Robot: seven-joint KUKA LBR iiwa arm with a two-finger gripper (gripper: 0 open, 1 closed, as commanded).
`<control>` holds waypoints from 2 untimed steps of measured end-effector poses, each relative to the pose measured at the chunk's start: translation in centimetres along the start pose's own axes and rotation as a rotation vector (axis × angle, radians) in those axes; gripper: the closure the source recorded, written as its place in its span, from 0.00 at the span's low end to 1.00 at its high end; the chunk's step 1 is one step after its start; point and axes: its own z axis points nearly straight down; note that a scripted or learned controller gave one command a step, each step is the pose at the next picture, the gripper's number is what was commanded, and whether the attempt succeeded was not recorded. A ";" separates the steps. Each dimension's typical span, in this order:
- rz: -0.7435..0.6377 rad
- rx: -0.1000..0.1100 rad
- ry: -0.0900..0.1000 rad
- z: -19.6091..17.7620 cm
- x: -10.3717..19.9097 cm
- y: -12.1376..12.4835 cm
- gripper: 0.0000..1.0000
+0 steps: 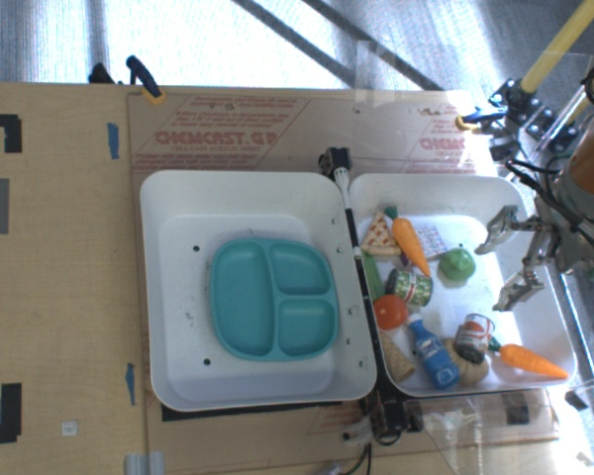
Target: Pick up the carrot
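The gripper [520,261] hangs over the right bin [535,379] at about three o'clock, its two metal fingers [498,231] spread apart with nothing between them; the grey arm comes in from the right edge behind it. There are two carrots here: one carrot [410,245] lies tilted toward the bin's eleven o'clock, just beside a pizza slice [379,235] on its nine o'clock side; the second carrot [533,361] rests near the bin's five o'clock corner, pointing outward, well below the gripper. A green apple [456,264] sits near the middle, at nine o'clock from the open fingers and apart from them; a green can [410,287] lies at its eight o'clock, a red tomato [390,312] below that, then a blue bottle [435,353] and a small tin [472,336] toward six o'clock. The left bin [168,295] holds a teal divided plate [230,300] at its centre.
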 end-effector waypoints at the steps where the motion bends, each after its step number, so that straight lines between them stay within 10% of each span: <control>1: 0.008 -0.004 0.000 3.5 -6.0 4.9 0.00; 2: 0.106 0.003 -0.017 10.7 -6.7 5.8 0.00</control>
